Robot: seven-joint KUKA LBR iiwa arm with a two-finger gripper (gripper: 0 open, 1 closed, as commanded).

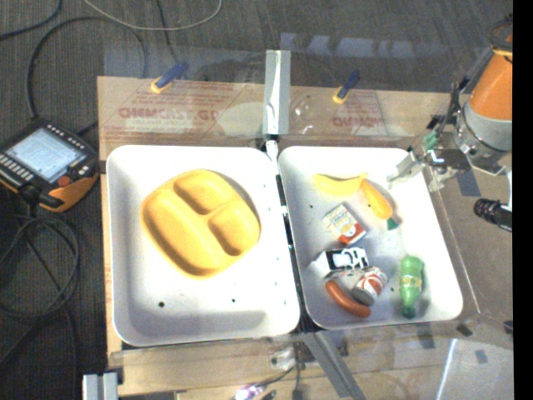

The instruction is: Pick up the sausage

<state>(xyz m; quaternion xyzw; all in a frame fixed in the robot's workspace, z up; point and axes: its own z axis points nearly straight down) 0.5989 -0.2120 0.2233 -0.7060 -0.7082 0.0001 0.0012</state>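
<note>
We see the desk (125, 107) carrying two shallow white bins side by side. In the left bin (125, 307) lies a yellow divided plate (201, 221), tilted slightly, filling the middle of that bin.

The right bin (441, 248) holds the clutter. The sausage (346, 299), reddish-brown and lying on its side, sits at about seven o'clock in this bin, near the front rim. Touching it at its two o'clock side is a small red and white can (369, 282), and just above both lies a black and white toy car (345, 259). At three o'clock from the can stands a green bottle (410, 286), lying lengthwise toward the front rim. Toward the bin's centre we find a small orange and white carton (338, 219), and at twelve o'clock a banana (337, 182) lies flat beside an orange carrot-like piece (379, 200) with a green tip.

The end effector (410, 167) hovers over the right bin's two o'clock corner, well apart from the sausage, with nothing between its fingers. The fingers look spread, so we read the end effector as open. The orange band (495, 94) of the arm shows at the view's three o'clock edge.

At nine o'clock, off the desk, a teach pendant (48, 161) rests on the floor amid black cables (33, 257).
</note>
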